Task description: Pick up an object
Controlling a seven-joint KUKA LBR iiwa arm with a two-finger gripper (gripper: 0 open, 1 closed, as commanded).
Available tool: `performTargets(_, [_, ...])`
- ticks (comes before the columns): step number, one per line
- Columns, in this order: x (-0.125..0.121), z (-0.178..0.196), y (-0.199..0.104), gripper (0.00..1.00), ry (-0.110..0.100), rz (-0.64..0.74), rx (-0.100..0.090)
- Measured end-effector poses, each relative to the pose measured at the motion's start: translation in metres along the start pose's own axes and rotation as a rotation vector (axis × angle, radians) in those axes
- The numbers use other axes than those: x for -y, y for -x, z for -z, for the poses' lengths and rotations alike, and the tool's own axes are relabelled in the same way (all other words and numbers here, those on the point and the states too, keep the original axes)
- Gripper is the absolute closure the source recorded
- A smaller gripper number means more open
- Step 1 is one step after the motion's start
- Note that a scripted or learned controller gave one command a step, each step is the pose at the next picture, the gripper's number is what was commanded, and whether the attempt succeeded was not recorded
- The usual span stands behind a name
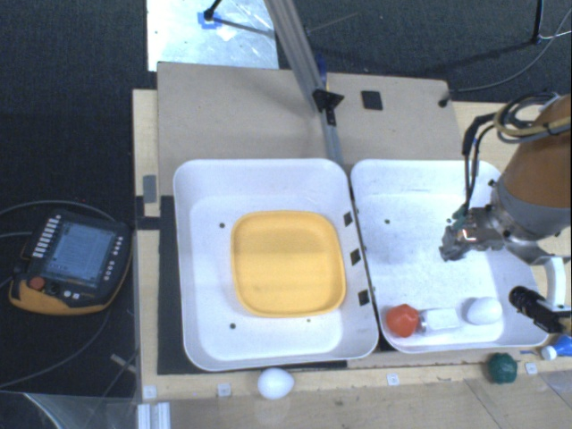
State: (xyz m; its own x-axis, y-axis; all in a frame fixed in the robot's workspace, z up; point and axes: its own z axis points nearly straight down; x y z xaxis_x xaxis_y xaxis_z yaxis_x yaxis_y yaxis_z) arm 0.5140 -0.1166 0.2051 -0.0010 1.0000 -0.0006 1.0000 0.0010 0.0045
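In the right bin [407, 204] a red-orange ball [402, 320] lies near the front edge, with a white block [441, 319] beside it and a white egg-shaped object [483, 310] further right. A yellow square plate [288, 262] lies in the left bin [201, 239]. My gripper [458, 244] hangs over the right part of the right bin, above and behind the three small objects. Nothing shows between its fingers.
A white egg [275, 383] lies on the bench in front of the left bin. A dark green ball [502, 368] sits off the right bin's front corner. A teach pendant [70, 262] rests on the floor at left. A metal pole [299, 52] slants in from the back.
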Motion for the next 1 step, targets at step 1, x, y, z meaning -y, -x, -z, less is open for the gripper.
performTargets(1, [-0.0011, 0.0441, 0.0001, 1.0, 0.0, 0.0, 0.0])
